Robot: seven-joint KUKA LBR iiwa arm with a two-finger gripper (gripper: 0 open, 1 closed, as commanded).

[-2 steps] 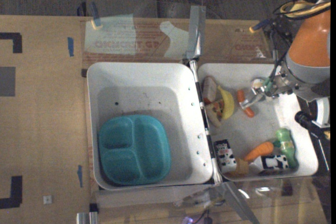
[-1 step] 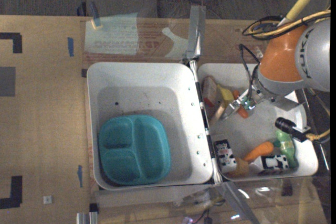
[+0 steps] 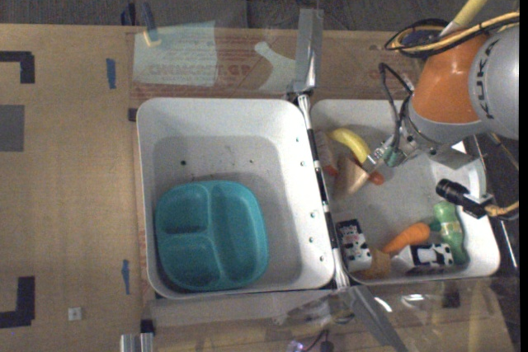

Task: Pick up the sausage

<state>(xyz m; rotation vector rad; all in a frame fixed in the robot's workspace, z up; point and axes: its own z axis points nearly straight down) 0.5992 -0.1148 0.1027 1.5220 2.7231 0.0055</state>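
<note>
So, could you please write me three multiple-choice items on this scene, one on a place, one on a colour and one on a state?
1. Where does the divided plate lie?
A. in the left bin
B. in the right bin
C. on the bare bench

2. What colour is that plate?
A. red
B. teal
C. yellow

3. How does the banana lie?
A. inside the plate
B. outside both bins
C. in the right bin, near the hand

Key: 1 A, the plate sits on the left bin's floor; 2 B, it is blue-green throughout; 3 C, the yellow banana lies in the right bin's upper left part, beside the hand.
</note>
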